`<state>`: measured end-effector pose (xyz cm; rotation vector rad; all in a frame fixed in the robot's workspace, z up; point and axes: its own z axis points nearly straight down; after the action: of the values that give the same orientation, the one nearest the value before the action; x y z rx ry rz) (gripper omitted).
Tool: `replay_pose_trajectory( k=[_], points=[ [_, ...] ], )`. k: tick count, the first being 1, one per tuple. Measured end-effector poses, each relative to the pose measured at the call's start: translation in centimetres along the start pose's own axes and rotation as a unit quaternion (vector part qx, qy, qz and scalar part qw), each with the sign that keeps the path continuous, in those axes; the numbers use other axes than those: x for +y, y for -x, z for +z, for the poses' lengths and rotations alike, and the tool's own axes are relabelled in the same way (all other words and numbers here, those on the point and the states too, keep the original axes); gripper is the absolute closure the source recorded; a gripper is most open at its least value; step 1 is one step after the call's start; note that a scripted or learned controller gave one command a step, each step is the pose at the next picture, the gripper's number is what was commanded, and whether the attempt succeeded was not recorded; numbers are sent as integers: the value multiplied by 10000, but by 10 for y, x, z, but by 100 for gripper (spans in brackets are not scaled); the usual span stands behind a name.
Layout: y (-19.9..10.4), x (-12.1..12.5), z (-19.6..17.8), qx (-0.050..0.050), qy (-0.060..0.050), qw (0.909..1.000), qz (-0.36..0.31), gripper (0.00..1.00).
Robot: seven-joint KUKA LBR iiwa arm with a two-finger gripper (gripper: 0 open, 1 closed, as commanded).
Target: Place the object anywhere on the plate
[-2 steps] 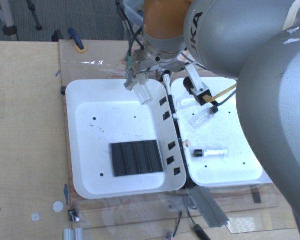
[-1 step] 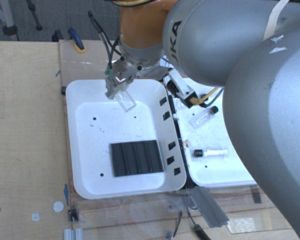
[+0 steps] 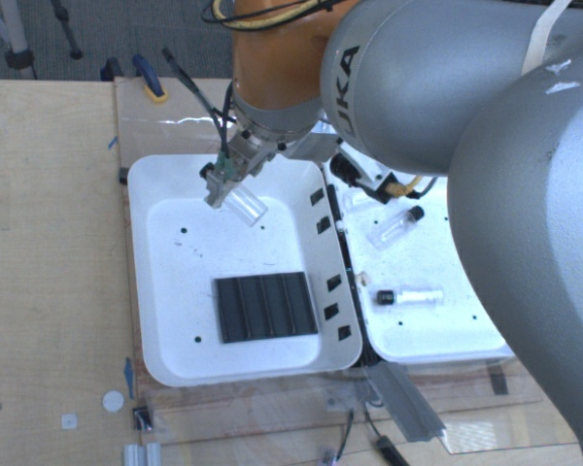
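Gripping a clear vial (image 3: 245, 205) in the gripper (image 3: 217, 188), hovering over the left bin's (image 3: 165, 348) far side, beyond the ribbed black plate (image 3: 264, 306).

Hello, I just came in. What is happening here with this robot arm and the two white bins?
A grey and orange arm reaches in over the left bin. Its gripper is near the bin's far side, with a clear vial right at its tip; whether it truly grips it is hard to tell. A dark ribbed plate lies nearer in the same bin, apart from the vial. Two more clear vials lie in the right bin.
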<state>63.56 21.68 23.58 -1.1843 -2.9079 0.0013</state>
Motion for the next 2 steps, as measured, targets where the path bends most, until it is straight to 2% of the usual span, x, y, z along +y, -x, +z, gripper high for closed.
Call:
replay_pose_trajectory(
  k=[1, 2],
  points=[
    [15, 12, 17, -21, 29, 9669, -2553, 100],
    [0, 13, -18, -36, 38, 9200, -3919, 100]
  ],
)
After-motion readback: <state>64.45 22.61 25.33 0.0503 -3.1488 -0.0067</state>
